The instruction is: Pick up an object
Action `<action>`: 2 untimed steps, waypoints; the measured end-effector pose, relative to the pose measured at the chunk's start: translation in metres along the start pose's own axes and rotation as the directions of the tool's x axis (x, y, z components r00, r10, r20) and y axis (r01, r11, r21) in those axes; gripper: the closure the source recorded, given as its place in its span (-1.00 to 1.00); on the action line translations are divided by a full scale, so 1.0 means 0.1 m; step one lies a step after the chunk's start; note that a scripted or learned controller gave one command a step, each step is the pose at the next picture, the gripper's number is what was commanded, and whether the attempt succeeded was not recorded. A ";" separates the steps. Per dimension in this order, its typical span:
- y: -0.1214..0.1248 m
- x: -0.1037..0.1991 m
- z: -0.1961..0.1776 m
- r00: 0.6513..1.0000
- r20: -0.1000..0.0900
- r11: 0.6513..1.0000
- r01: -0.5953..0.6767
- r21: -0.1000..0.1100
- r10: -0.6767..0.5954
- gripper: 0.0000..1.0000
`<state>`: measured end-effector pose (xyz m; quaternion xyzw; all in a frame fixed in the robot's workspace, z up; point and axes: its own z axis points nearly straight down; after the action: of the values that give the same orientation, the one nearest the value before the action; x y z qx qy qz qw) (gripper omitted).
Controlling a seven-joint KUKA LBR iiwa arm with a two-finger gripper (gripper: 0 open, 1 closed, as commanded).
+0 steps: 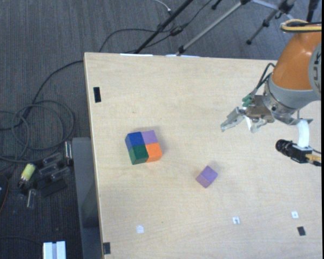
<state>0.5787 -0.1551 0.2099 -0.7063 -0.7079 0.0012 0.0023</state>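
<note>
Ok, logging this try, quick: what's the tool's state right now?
Tool: open, holding nothing, above the bare table, up and right of the purple cube.

You see a pale wood bench (194,90) on dark grey carpet (38,36). Left of the bench, black cables (27,123) coil on the carpet. Behind the bench, tripod legs (227,9) cross. Flat, even light.

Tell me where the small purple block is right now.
The small purple block lies alone on the wooden bench, below and left of the tool, to the lower right of the multicoloured cube.
</note>
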 end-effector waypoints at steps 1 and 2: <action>-0.50 0.49 1.14 0.989 -0.001 0.989 0.148 0.001 -0.148 -1.00; -0.84 0.51 1.29 0.959 -0.001 0.959 0.283 0.001 -0.283 -1.00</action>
<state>0.4939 -0.1044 0.0809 -0.5980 -0.8015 0.0010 0.0033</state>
